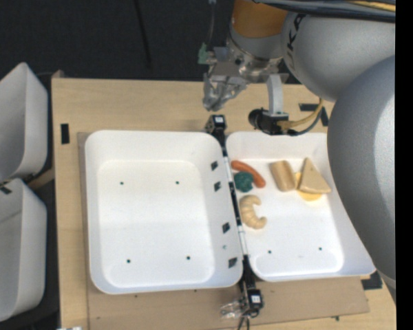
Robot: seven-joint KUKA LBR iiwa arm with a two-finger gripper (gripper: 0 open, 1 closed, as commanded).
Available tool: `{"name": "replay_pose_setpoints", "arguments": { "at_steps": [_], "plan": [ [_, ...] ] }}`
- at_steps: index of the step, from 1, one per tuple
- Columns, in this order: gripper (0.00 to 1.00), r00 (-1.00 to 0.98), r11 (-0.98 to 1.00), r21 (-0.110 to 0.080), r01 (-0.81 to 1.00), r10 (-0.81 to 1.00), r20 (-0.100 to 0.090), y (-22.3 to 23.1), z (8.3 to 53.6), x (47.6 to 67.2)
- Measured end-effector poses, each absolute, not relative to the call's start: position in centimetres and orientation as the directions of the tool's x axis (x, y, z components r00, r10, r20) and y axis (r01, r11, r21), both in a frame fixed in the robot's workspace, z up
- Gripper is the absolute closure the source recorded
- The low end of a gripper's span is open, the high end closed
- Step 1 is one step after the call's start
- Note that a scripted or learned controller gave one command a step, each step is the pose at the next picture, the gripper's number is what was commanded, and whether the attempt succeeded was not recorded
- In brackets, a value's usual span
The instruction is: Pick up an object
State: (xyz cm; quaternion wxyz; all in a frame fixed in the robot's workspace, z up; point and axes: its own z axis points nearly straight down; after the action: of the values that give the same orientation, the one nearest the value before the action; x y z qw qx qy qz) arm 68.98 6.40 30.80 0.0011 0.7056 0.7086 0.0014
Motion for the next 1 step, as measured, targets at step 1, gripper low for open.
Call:
{"name": "replay_pose_setpoints", "arguments": {
  "at_steps": [1],
  "plan": [
    [1.0,-0.007,0.007,-0.001,1.0,1.0,0.0,14.19,27.3,68.9]
  ]
}}
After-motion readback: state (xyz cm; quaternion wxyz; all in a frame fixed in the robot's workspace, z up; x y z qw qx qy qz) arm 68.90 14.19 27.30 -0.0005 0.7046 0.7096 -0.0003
